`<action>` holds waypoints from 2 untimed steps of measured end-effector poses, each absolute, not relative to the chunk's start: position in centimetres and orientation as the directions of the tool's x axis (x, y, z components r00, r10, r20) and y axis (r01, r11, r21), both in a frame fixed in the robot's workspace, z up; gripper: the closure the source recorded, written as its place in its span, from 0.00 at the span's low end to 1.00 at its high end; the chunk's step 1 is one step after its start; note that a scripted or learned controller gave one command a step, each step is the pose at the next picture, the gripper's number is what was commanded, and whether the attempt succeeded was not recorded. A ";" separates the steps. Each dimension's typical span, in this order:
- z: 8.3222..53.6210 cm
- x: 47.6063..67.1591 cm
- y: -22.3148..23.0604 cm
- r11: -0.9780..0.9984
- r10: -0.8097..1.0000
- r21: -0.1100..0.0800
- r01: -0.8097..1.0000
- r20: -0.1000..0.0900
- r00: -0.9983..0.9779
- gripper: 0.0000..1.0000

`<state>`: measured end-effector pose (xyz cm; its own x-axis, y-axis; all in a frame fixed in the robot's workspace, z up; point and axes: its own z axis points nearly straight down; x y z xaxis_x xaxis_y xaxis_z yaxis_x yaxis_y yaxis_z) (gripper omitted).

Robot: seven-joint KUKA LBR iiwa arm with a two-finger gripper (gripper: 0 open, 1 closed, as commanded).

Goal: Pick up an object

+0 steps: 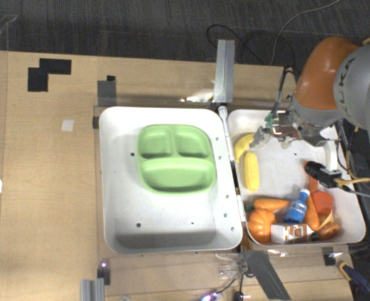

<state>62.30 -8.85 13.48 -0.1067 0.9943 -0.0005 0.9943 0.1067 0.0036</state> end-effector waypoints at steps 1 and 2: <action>9.0 59.5 -9.0 0.174 0.985 0.014 0.985 -0.002 -0.174 0.00; 10.2 59.7 -8.7 0.177 0.984 0.021 0.984 -0.001 -0.177 1.00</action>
